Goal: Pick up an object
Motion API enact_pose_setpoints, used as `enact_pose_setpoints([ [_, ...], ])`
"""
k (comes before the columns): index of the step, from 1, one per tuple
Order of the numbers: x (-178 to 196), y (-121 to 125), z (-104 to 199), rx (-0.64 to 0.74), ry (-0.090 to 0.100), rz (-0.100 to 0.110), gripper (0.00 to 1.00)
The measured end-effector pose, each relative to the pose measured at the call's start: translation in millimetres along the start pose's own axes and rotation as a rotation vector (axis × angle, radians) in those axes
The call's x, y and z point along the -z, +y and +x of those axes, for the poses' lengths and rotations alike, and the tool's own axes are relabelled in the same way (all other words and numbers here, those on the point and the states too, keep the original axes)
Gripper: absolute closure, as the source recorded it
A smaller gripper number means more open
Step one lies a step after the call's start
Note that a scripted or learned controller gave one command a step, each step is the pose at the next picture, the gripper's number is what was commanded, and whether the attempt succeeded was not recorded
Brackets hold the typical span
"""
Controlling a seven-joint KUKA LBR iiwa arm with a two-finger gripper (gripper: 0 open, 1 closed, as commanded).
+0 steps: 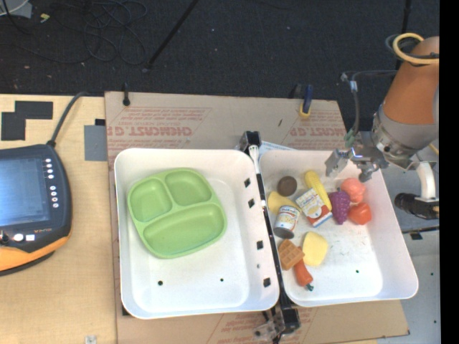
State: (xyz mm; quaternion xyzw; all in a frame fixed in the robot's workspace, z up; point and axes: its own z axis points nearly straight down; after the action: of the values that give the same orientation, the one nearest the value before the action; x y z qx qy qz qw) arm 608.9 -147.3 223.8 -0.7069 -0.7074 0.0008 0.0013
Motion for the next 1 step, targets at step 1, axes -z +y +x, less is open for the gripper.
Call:
enact_pose_setpoints([
  [1, -103.3, 2.9, -21.6, 0.000, -0.005, -0.013, 0.00],
])
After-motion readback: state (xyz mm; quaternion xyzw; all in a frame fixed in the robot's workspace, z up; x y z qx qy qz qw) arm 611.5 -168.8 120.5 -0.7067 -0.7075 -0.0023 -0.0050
